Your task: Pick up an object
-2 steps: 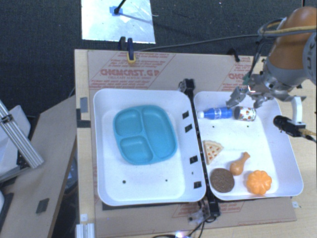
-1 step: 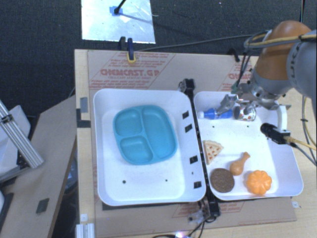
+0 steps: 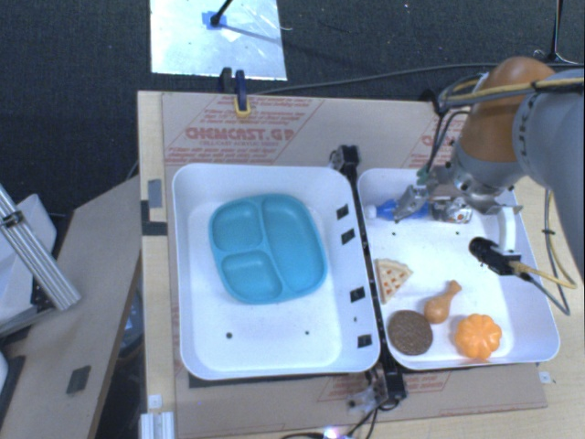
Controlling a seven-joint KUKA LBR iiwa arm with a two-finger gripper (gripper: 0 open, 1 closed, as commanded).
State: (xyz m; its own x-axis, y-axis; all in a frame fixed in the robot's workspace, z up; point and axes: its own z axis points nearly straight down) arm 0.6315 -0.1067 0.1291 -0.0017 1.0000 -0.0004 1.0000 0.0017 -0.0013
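Note:
In the right bin point(image 3: 530, 337), my gripper point(image 3: 413, 201) hangs low over the far left corner. A small blue object point(image 3: 386, 211) lies right at its tip, against the bin's left wall; whether it is gripped is unclear. Nearer the front of this bin lie a pizza slice point(image 3: 392, 277), a tan drumstick point(image 3: 442, 302), a round brown patty point(image 3: 410, 332) and an orange pumpkin point(image 3: 478, 335). The grey arm with its orange band point(image 3: 498, 122) comes in from the upper right.
The left bin point(image 3: 196, 337) holds a blue divided plate point(image 3: 267, 247). A black hinge strip point(image 3: 358, 254) runs between the two bins. A blue and yellow clamp point(image 3: 240, 94) sits at the bench's far edge.

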